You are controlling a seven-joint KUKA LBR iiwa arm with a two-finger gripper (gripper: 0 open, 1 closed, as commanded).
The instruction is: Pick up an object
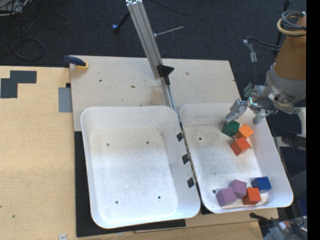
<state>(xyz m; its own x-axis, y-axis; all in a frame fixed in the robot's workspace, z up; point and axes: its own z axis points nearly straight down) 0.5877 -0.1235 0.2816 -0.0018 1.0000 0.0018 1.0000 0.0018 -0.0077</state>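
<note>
- The green block [230, 129] lies in the right bin [210, 154], touching an orange block [245, 131] with a red block [240, 146] just below.
- My gripper [247, 113] hovers directly above them, fingers spread, pinching nothing.
- More blocks [243, 190] cluster in the bin's near corner.

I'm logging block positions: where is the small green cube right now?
The small green cube sits in the right white bin near its far edge, touching an orange cube, just below the gripper.
</note>
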